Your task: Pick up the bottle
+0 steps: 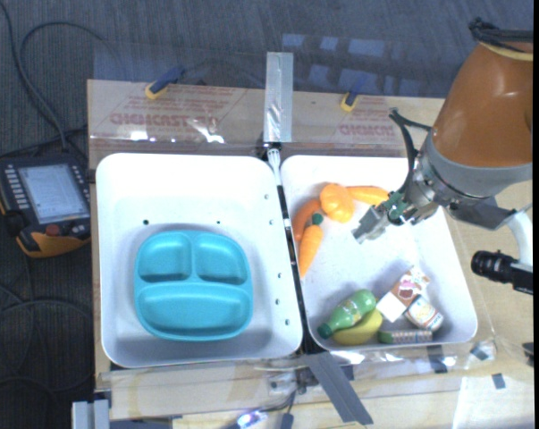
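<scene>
The bottle (349,312) is small and green, lying on its side near the front of the right bin (458,266), resting against a yellow banana (364,328). My gripper (373,223) hangs over the middle of the right bin, behind the bottle and well apart from it, just right of an orange pepper (337,202). Nothing shows between its tips.
A carrot (310,239) lies along the right bin's left wall. Small cartons (412,298) and a dark tube sit in the front right corner. A blue divided plate (194,281) lies in the left bin (126,186). A pendant (42,197) sits at the far left.
</scene>
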Controlling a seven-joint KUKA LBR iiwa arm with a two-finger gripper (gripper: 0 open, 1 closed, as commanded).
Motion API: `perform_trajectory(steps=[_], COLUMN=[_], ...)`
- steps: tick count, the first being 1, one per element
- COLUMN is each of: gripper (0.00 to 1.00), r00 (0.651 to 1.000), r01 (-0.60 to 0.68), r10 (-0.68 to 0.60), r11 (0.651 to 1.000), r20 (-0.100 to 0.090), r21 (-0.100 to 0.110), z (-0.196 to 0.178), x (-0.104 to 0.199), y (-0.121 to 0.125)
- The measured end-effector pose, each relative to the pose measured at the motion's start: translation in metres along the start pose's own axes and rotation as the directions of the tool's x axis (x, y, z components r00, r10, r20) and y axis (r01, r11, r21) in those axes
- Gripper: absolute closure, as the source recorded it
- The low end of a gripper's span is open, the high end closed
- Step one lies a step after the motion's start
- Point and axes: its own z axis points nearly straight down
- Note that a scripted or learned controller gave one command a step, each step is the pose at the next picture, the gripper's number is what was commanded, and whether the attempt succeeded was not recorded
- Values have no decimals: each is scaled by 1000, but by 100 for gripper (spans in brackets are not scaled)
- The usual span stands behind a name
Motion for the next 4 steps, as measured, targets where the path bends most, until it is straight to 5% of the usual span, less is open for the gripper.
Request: perform_trajectory(steps=[1,2,3,4], gripper=[100,0,0,0], r00=[935,935,1000,934], r01=[356,356,-18,-357], r10=[-356,-355,18,357], r11=[935,935,1000,934], r20=[2,2,1,1], r21=[-3,-3,0,1], z=[-107,-107,-111,-111], x=[-26,-26,-97,-171], y=[-15,-15,-45,-77])
